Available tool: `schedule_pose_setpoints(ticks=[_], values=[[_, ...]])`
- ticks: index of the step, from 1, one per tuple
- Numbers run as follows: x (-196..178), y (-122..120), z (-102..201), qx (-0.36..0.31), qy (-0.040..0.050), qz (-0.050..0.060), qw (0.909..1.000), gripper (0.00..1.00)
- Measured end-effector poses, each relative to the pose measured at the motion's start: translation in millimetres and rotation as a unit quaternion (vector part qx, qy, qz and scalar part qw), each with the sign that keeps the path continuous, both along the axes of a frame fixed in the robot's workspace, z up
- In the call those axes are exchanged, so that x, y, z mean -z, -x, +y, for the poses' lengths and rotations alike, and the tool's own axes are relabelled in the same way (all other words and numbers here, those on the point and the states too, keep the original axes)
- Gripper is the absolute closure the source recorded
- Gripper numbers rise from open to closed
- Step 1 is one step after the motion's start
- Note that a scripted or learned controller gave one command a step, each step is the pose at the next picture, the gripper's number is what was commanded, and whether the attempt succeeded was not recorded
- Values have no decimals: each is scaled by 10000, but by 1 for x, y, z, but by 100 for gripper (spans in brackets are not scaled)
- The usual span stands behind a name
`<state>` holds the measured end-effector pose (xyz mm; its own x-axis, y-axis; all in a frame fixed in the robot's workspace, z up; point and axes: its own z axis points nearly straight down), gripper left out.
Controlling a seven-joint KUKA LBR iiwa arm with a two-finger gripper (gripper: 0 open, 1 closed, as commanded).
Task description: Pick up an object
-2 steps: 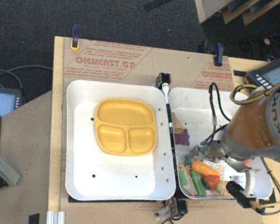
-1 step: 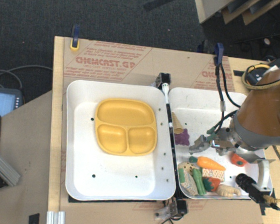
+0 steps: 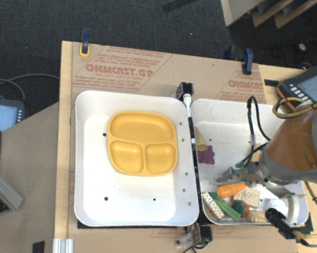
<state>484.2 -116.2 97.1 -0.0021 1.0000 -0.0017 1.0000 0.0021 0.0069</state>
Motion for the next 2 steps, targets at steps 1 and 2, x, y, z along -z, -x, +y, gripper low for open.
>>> schedule_pose_setpoints(ticks=[1,2], values=[[-9,0,-3,23,26,-21,10000,100],[-18,-37,-92,37,31,8,10000,100]])
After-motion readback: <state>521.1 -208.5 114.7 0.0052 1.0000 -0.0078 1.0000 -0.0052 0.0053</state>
